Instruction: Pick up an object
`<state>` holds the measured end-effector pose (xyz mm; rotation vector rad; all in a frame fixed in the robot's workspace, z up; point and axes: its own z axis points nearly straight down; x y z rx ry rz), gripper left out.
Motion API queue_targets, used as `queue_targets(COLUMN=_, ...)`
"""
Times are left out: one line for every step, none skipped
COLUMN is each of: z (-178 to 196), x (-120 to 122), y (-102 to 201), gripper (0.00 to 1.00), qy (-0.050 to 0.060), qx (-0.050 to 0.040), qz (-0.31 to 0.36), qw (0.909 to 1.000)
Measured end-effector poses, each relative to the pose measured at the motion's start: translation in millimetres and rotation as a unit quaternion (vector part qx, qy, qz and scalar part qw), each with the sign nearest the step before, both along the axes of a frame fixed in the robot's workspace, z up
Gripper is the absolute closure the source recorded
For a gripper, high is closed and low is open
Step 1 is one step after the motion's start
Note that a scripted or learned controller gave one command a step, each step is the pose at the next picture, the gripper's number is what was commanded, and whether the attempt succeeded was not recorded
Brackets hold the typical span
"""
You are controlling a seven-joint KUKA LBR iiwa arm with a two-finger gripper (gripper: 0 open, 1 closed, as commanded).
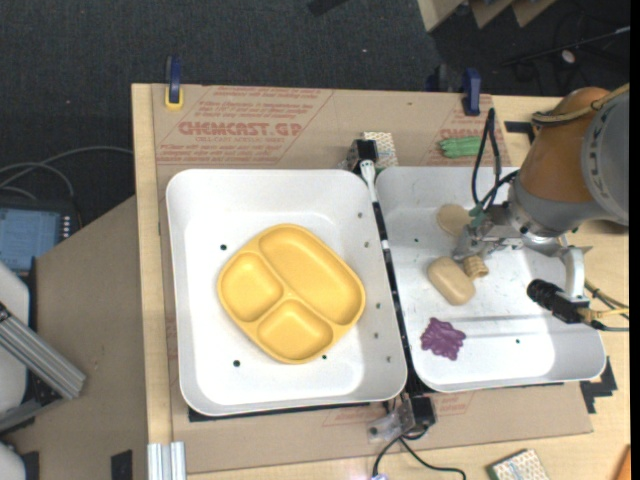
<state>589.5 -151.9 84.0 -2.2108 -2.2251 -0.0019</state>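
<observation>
The right bin [560, 353] holds a tan oblong piece [452, 280] near its middle. A second pale tan piece [451, 217] lies further back, and a purple crumpled thing [442, 338] lies toward the front. My gripper [474, 251] is low in this bin, between the two tan pieces and just right of them. A small brown bit [474, 265] sits right at its tip; I cannot tell if it is held. The grey arm with its orange band [560, 163] comes in from the right.
The left bin [190, 268] carries a yellow three-compartment plate [290, 293]. A green object [461, 148] lies on the bench behind the right bin. The ridge between the bins [385, 268] runs just left of the tan pieces.
</observation>
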Motion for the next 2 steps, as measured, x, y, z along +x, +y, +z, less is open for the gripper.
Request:
queue_targets(z=1, x=-27, y=59, gripper=1.00, qy=-0.001, qx=-0.0008, qz=-0.001, qw=1.0000)
queue_targets(z=109, x=50, y=128, gripper=1.00, qy=-0.010, qx=-0.0012, qz=0.002, qw=0.9999)
